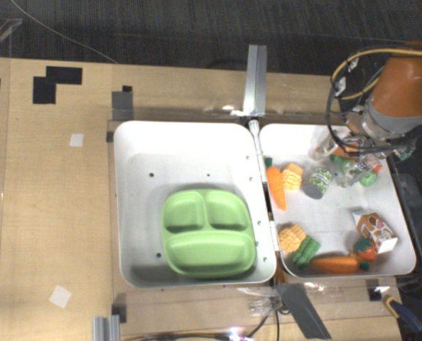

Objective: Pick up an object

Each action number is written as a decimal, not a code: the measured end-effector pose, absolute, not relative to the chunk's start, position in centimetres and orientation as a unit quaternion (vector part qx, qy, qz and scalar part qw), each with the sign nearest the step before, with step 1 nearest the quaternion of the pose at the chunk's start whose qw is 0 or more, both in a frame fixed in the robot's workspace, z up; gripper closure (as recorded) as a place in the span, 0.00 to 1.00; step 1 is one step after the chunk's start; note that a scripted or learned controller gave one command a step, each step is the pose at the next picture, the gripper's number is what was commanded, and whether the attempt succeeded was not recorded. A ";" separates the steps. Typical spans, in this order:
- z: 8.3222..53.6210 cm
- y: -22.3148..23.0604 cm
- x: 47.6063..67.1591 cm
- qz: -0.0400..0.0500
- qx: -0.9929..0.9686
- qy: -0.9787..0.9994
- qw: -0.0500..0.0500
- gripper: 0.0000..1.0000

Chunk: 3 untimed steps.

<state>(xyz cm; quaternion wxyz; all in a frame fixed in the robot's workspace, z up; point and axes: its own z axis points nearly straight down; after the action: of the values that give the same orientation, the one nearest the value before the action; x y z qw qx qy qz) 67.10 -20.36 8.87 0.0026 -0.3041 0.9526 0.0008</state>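
The right bin (339, 215) holds several toy foods. A carrot (275, 187) and a corn piece (292, 177) lie by its left wall, with a small grey-green can (317, 182) beside them. A brown and white carton (376, 231) lies at the right, with a red and green fruit (364, 249) below it. Along the front lie another corn piece (289, 238), a green vegetable (307, 251) and a second carrot (333, 264). My gripper (354, 162) hangs low over the bin's back right corner, above small green and orange items (368, 178) that it partly hides.
The left bin (143, 190) holds a green divided plate (207, 231). A metal post (256, 84) stands behind the wall between the bins. The arm's orange band (403, 84) and its cables (346, 84) hang over the right bin's back right corner.
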 end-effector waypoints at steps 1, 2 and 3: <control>8.9 -15.3 60.8 -0.001 -0.332 0.943 0.006 0.00; 9.1 -10.0 60.0 -0.005 -0.338 0.941 0.007 0.00; 9.1 -9.6 57.3 -0.003 -0.324 0.946 0.009 0.00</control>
<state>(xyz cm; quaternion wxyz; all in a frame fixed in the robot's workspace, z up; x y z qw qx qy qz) 57.27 -9.62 9.09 0.0090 -0.3242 0.9459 -0.0032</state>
